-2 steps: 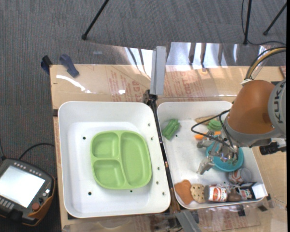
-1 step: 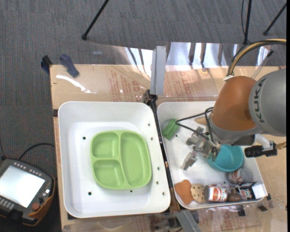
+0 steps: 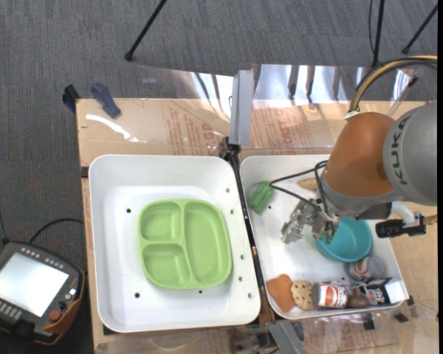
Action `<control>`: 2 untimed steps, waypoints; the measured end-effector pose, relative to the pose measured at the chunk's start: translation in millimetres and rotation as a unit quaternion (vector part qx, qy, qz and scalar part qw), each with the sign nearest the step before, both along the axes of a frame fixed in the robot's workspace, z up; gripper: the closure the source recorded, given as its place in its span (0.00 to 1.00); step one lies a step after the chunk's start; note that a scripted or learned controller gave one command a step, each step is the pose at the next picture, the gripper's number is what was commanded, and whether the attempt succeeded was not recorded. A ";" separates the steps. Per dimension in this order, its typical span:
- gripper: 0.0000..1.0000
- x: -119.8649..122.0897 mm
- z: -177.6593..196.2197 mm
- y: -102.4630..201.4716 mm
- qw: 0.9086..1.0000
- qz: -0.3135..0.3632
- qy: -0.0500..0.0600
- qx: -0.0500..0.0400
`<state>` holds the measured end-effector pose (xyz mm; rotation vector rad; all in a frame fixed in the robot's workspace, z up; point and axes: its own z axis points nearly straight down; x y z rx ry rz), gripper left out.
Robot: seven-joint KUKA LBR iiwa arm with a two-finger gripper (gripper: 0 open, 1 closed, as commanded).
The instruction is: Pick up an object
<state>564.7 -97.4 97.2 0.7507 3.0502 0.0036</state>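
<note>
Gripper [image 3: 307, 226] beside teal bowl [image 3: 348, 243]; arm [image 3: 399, 161] reads KUKA.

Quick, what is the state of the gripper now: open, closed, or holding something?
Gripper: cannot be told; it hangs over the right bin beside the teal bowl.

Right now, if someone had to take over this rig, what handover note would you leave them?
Gripper: low over the right bin, just left of the teal bowl; nothing visible between its fingers.
Right bin: green block near the left wall; teal bowl under the arm's wrist; along the front edge an orange piece, a cookie, a small can and a few small items I can't identify.
Left bin: green divided plate in the middle.
Done: nothing visibly picked.
Left: grasp one object and lift it; the bowl looks nearest.
</note>
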 end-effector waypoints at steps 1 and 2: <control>1.00 55.2 -9.9 -8.7 0.985 -0.174 0.001 -0.001; 1.00 55.5 -9.9 12.2 0.982 -0.188 0.002 -0.001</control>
